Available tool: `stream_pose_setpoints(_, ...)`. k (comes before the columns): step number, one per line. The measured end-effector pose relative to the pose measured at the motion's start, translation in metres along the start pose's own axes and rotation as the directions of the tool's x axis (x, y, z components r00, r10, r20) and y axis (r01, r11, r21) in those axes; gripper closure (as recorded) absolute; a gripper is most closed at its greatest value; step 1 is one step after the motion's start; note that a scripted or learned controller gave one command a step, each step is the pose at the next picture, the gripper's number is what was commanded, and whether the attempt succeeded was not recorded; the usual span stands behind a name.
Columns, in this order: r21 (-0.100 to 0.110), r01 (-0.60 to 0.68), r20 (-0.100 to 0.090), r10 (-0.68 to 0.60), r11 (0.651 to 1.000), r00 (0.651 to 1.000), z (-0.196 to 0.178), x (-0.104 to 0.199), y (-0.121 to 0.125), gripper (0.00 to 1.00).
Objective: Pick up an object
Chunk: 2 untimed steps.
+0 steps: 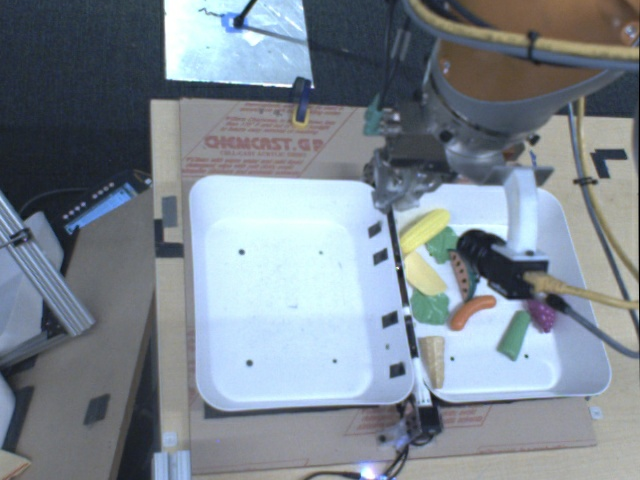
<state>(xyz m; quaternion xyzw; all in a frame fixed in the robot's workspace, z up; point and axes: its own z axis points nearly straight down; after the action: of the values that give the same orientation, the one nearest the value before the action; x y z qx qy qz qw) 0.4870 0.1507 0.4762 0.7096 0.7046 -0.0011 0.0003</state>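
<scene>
Hovering at upper centre, my claw (pixel 400 190) shows no discernible grip state; yellow plastic corn cob (pixel 424 229) lies unlifted in right white bin (pixel 580 363).

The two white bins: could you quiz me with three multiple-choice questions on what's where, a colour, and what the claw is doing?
1. Where do the toy foods lie?
A. right bin
B. left bin
C. on the floor

2. What colour is the sausage?
A. blue
B. orange
C. white

3. Where is the claw?
A. lying in the left bin
B. over the right bin's far-left corner
C. off the bench

Answers: A, the toys sit in the right bin; B, the sausage is orange; B, the claw hangs there by the corn.
</scene>
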Motion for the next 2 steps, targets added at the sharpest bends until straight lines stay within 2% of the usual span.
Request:
stream_pose_setpoints(1,-0.008,0.016,-0.007,-0.016,1.000,1.000,-0.062,0.060,-0.001,1.00)
stream_pose_setpoints(2,0.007,0.013,0.001,-0.013,1.000,1.000,0.038,0.085,-0.002,1.00)
